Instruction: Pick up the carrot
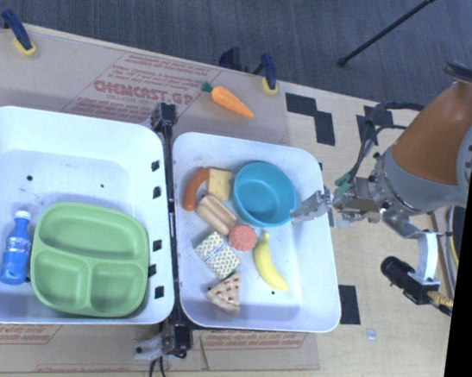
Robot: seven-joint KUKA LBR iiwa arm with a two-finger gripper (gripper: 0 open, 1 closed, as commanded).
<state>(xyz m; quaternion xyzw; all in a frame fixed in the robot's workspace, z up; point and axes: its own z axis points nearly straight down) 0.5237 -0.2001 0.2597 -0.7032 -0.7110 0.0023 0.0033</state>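
I see the gripper (314,205) at the right rim of the right bin (323,265), just right of the blue bowl (263,192). I cannot tell how its jaws stand; nothing shows held in it. The arm (428,158) reaches in from the right of the frame, over bare bench.

The carrot (231,102) lies outside both bins, on the cardboard (138,82) above the right bin's upper left corner, upper middle of the frame. Open room all round it; a blue clamp (269,73) sits just to its upper right.

In the right bin, below the bowl: a banana (270,265), a red ball (243,237), a sausage (193,189), a bread roll (217,215), a pizza slice (225,293).

Left bin (17,135): green tray (91,259) and a blue bottle (17,247), lower left.
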